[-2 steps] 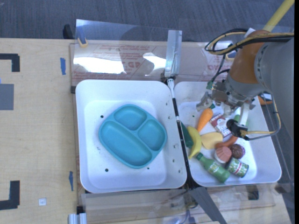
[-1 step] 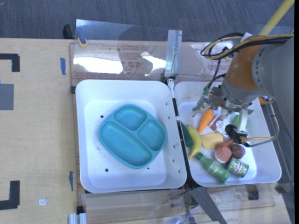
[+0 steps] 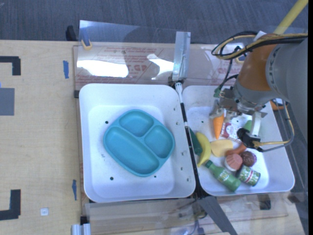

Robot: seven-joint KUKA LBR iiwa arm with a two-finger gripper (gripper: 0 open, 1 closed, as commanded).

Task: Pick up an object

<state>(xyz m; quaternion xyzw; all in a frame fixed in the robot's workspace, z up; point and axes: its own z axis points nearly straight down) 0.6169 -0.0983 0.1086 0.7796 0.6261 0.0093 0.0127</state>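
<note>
The right bin (image 3: 279,180) holds a heap of toy food. An orange carrot (image 3: 217,126) stands near the bin's left side, beside a red and white packet (image 3: 228,130). A yellow banana (image 3: 205,149) lies below them, with a green bottle (image 3: 223,176) and a green can (image 3: 250,176) at the front. A red piece (image 3: 234,161) and a dark maroon ball (image 3: 249,157) sit between them. My gripper (image 3: 234,112) hangs low over the back of this heap, just above the carrot and the packet. Its body hides what lies under it.
The left bin (image 3: 93,180) bears a blue divided plate (image 3: 139,142). A clear plastic wall (image 3: 127,58) stands behind both bins. Yellow and black cables (image 3: 230,45) loop beside the arm, and one cable (image 3: 274,142) trails across the right bin.
</note>
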